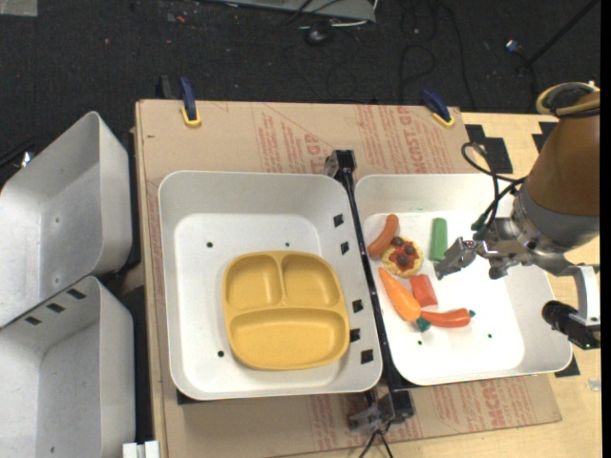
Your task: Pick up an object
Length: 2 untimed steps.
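Observation:
Several toy foods lie in the right bin (496, 346). There is a brown sausage (384, 234), a small tart with berries (405, 255), a green cylinder (438, 238), an orange carrot (400, 295), a red block (424, 290) and a red chili pepper (446, 319). My gripper (474, 260) hangs over the middle of this bin, just right of the green cylinder and the red block. It is open, and nothing sits between its fingers. The left fingertip (451, 263) is close to the red block's upper end.
The left bin (191, 256) holds a yellow divided tray (284, 309). A black divider (358, 256) runs between the bins. The arm (568, 189) comes in from the right above the right bin's far edge. Spare white bins (57, 256) lie off the bench at left.

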Motion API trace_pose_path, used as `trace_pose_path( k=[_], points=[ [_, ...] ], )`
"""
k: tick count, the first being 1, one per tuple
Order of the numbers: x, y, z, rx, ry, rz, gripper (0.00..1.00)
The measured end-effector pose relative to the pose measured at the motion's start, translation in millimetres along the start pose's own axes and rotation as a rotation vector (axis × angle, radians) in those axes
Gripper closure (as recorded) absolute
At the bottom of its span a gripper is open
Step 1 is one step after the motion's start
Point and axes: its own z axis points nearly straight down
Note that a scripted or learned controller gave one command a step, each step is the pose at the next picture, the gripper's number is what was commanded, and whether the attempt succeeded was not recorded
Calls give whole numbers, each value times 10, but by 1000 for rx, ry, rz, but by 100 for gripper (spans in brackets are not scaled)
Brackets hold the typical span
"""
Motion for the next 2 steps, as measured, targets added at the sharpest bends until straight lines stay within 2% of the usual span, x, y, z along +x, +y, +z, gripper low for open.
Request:
trace_pose_path(
  k=[1, 2],
  points=[
    [60, -95, 537, 2, 1, 0, 0],
    [109, -140, 1136, -6, -2, -1, 0]
  ],
)
